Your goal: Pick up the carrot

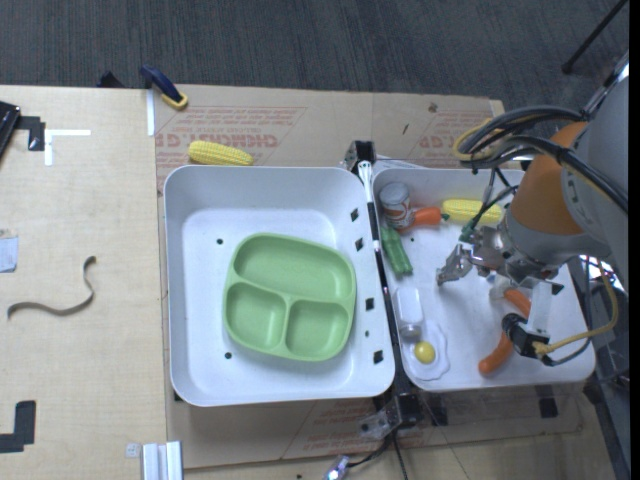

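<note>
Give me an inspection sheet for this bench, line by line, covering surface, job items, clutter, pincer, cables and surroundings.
Surface: two white bins side by side; left bin holds a green divided plate.
Job's things: carrot at the right bin's near edge; another orange piece by a can.
Clutter: corn, green vegetable, fried egg, corn on cardboard.
Grippers: pincer over the right bin, holding nothing visible.
Cables: black and yellow hoses on the arm.
Surroundings: dark carpet.
</note>
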Robot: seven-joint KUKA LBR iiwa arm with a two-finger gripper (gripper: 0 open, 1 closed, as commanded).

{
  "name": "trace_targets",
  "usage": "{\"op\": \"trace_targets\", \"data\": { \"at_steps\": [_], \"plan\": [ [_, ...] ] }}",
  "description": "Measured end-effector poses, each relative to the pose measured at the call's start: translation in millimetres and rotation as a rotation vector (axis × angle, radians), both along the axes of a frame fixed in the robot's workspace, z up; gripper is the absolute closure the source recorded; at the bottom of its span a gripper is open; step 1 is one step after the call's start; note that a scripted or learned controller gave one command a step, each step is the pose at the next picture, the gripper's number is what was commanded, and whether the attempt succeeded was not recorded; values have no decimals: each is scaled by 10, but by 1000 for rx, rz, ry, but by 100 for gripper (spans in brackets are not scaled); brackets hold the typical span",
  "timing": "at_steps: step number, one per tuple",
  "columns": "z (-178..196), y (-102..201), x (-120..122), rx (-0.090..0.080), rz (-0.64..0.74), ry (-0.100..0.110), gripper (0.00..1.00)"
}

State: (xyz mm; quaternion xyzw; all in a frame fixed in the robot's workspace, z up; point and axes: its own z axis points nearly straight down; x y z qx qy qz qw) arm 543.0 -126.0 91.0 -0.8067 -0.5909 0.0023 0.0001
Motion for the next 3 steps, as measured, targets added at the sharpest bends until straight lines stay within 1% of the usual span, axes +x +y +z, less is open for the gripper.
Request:
{"op": "trace_targets", "data": {
  "at_steps": [1, 2, 3],
  "plan": [
    [633, -690, -71, 0, 46, -2, 0],
    [252, -47, -535, 3, 101, 2, 0],
    [-3, 319, -348, 2, 51, 0, 0]
  ]
}}
